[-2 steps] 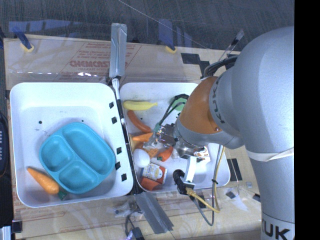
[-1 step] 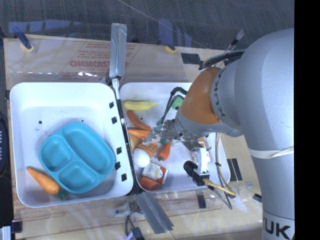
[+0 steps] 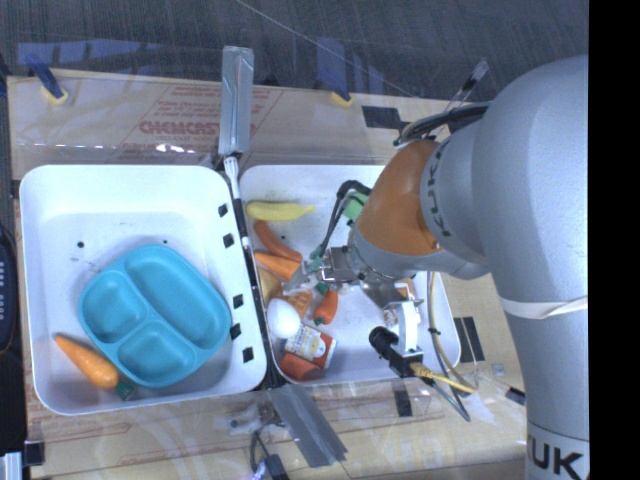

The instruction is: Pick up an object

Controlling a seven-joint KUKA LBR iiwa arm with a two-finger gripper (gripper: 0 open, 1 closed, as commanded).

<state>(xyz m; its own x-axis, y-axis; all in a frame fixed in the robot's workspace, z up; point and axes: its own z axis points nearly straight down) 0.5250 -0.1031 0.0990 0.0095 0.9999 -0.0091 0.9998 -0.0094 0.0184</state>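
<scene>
Camera view: jaws [image 3: 316, 286] among right-bin toy food [image 3: 300, 313]

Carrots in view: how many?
At least 3: one carrot in the left bin beside the blue tray, two in the right bin; the arm may hide more.

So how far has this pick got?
Done: the gripper is down in the right bin, over the pile of toy food by the white egg and carrots. In hand: nothing visibly held; the grasp itself is hidden. Left: secure an item and lift it. The blue tray sits in the left bin.
</scene>
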